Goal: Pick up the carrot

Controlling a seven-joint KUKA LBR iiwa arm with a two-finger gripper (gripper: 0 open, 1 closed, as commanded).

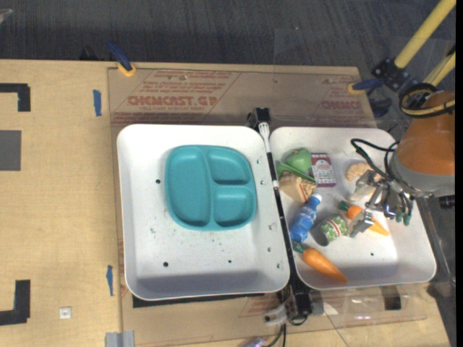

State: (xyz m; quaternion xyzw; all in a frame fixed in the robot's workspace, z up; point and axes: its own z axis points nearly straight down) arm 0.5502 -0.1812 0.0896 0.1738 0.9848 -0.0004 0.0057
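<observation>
Nearest my camera lies the smooth, tapered orange plastic carrot [323, 263], on the front floor of the glossy right-hand white bin [416, 255] beside a blue bottle [304, 219]. My tool [377, 207] hangs over that bin's right side, well apart from the carrot, near a small orange piece [377, 228]; whether it grips anything, I cannot tell. A matte teal compartment plate [211, 186] sits in the left bin [145, 215].
</observation>
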